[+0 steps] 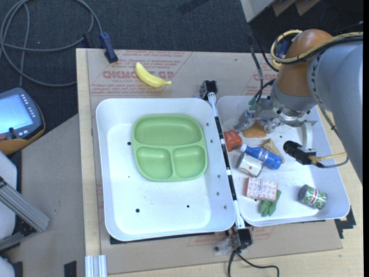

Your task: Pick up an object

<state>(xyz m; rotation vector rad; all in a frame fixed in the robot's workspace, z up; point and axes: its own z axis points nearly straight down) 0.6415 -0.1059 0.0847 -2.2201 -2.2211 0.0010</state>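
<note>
- Camera view, looking down at a slant: the brown cardboard-covered worktop (173,71) carries red printed lettering along its far edge, too faint to read for certain.
- On that cardboard, beyond the bins, lies a yellow curved banana (152,75), smooth and plastic-looking.
- Left shallow white bin (115,212) holds a pale green moulded plastic tray (170,146) with three compartments, one long at the far side and two smaller at the near side.
- Right shallow white bin (334,203) holds the loose objects: a small red-orange piece (232,139), a blue bottle with a white cap (262,156), a small white carton (250,165), a pink-patterned flat box (261,187) resting on a green leafy item (268,205), a green-labelled can on its side (312,196), and a tan rounded piece (255,131).
- Labels on the can and box are too small to read.
- Grey arm with an orange band reaches in from the right; its pincer (253,115) sits low at the far end of the right bin, just above the tan piece; I cannot tell whether it grasps anything.
</note>
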